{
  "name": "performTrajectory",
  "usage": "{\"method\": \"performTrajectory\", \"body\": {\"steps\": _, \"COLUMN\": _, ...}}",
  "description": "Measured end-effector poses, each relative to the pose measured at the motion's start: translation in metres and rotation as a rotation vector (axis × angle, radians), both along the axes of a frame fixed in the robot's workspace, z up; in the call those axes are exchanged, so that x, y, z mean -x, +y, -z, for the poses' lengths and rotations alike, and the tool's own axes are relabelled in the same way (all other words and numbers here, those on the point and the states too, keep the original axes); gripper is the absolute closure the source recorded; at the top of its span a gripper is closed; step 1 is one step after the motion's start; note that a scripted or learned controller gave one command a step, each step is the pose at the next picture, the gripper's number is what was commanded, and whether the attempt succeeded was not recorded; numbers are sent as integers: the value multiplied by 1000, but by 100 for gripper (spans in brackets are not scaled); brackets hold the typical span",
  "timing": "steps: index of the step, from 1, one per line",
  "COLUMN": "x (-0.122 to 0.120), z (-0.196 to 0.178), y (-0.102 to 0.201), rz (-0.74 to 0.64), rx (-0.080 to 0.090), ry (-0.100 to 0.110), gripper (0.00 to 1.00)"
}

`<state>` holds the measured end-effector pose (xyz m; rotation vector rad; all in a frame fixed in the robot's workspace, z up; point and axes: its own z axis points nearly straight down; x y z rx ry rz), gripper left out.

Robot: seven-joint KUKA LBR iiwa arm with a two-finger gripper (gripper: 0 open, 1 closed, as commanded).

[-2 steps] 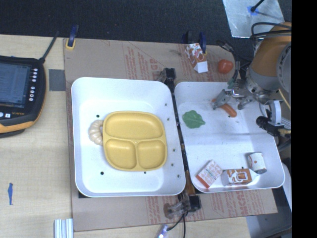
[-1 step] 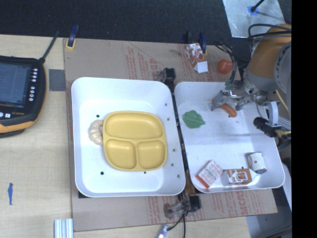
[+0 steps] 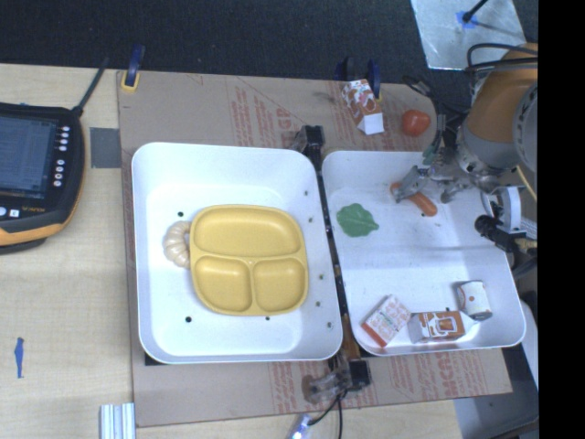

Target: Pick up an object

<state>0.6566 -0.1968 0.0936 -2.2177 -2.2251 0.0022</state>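
In the right bin [image 3: 498, 254], bare floor lay open across the middle, between the green leaf [image 3: 356, 219] and the cartons [image 3: 422, 323] along the near wall. The arm [image 3: 498, 117] crowded the far right corner. A yellow divided plate [image 3: 248, 259] took up most of the left bin [image 3: 155, 245].

The arm [image 3: 498, 108] reaches in from the right (grey body, orange band above the wrist), bent downward near the far right corner. Its claw [image 3: 430, 179] hangs low at the arm's left end, pointing down and leftward.
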Motion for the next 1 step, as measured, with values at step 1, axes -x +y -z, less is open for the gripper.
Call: {"method": "performTrajectory", "body": {"steps": 1, "x": 2, "z": -9, "y": 0, "rz": -4, "rx": -3, "ry": 16, "gripper": 100}}
